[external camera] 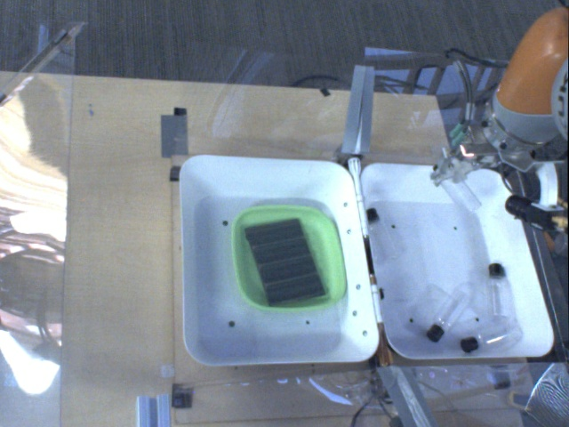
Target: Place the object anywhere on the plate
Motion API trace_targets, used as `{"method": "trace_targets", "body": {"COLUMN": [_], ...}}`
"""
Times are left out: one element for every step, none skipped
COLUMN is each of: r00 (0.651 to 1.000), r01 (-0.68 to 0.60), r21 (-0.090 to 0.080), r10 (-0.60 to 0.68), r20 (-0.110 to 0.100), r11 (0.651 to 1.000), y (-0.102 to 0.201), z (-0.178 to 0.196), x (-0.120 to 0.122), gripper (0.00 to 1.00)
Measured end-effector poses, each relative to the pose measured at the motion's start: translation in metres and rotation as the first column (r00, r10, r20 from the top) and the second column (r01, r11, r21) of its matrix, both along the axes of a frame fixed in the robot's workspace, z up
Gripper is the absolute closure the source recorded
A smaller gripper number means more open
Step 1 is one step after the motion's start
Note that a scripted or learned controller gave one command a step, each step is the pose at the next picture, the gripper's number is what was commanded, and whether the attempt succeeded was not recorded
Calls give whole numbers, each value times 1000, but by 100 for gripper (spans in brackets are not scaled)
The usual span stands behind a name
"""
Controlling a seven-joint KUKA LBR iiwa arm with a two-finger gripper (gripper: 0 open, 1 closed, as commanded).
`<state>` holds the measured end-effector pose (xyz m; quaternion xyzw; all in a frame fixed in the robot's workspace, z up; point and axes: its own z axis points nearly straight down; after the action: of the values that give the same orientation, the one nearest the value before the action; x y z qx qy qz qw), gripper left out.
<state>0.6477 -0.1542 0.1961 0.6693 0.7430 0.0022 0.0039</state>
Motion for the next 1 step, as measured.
{"method": "trace_targets", "body": {"r00": [999], "r01": [-42], "r21": [2], "r10": [42], "r20": [-3], "r11": [999], "y": [60], "z": [-16], "x": [-79], "gripper": [100]}}
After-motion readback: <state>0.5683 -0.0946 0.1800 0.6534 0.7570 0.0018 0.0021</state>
